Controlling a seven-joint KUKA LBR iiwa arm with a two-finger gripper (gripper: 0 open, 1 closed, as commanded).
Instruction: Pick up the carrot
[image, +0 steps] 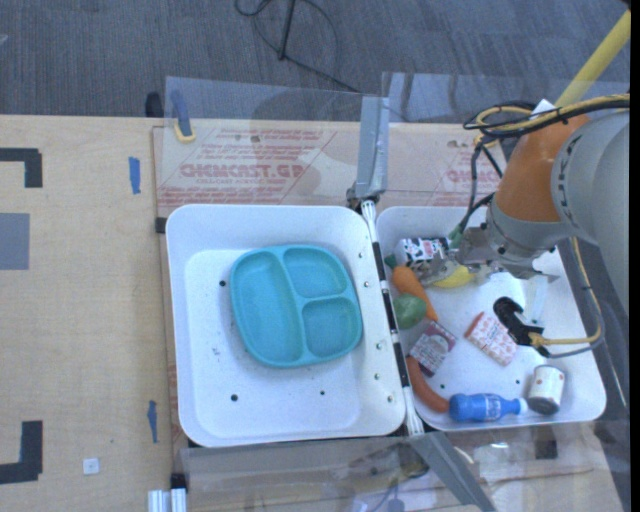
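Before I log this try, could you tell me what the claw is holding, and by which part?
It cannot be told: the arm's wrist covers the claw, above the right bin.

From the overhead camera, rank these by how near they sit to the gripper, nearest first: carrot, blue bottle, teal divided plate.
Taking the gripper as the wrist end in the right bin's upper part:
1. carrot, just to its left by the bin's left wall.
2. blue bottle, at the right bin's bottom edge.
3. teal divided plate, across in the left bin.
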